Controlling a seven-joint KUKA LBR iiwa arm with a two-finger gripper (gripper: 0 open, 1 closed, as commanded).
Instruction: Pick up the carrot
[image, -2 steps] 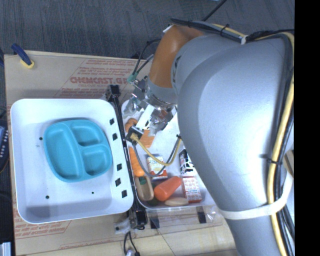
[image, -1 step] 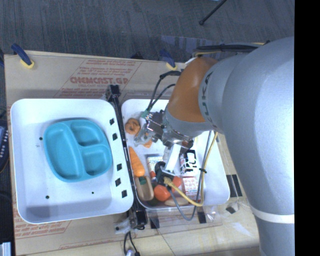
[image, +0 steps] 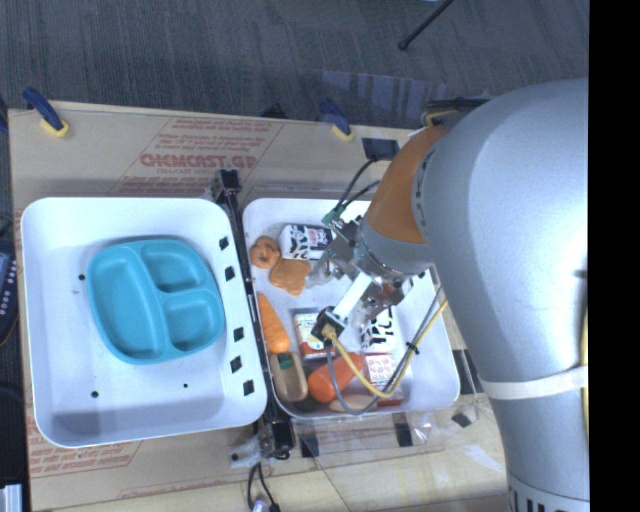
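Observation:
The carrot (image: 273, 322) is a long orange piece lying along the left wall of the right bin (image: 440, 385), pointing toward the far end. My gripper (image: 337, 252) hangs over the middle of that bin, to the right of the carrot and apart from it, near a black-and-white carton (image: 304, 239). The wrist and arm hide its tips. Nothing shows between them.
A small brown donut (image: 264, 252) and a tan pastry (image: 290, 275) lie just beyond the carrot. A red box (image: 312, 336), a wooden piece (image: 290, 380) and round orange food (image: 325, 386) crowd the near end. The left bin (image: 60, 400) holds a blue divided plate (image: 155, 298).

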